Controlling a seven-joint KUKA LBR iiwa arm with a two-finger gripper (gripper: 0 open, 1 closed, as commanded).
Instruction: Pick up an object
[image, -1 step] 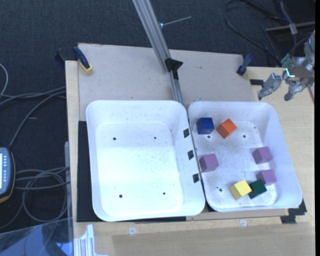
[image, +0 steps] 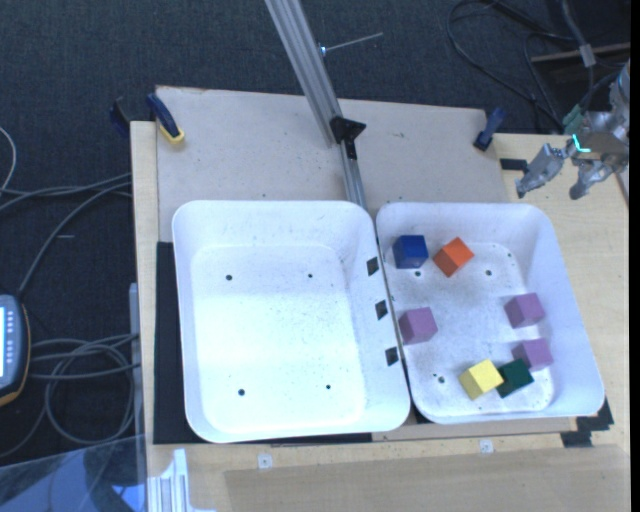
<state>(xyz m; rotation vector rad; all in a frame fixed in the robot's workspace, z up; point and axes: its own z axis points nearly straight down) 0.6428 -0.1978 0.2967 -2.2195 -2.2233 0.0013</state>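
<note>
Seven small blocks are lying loose in the right bin (image: 560, 260), apart enough for a pick: the blue cube (image: 409, 250) and orange cube (image: 454, 256) are sitting at its far end. The claw (image: 561, 172) is hovering open, holding nothing, over the tabletop (image: 250, 150) beyond the bin's far corner.

A dark carpeted floor (image: 70, 60) is surrounding the wooden bench (image: 260, 140). Black cables (image: 60, 350) are trailing across the carpet at the left. Blue clamps (image: 165, 118) are gripping the bench's far corners, and a metal rail (image: 310, 70) is slanting across it.
</note>
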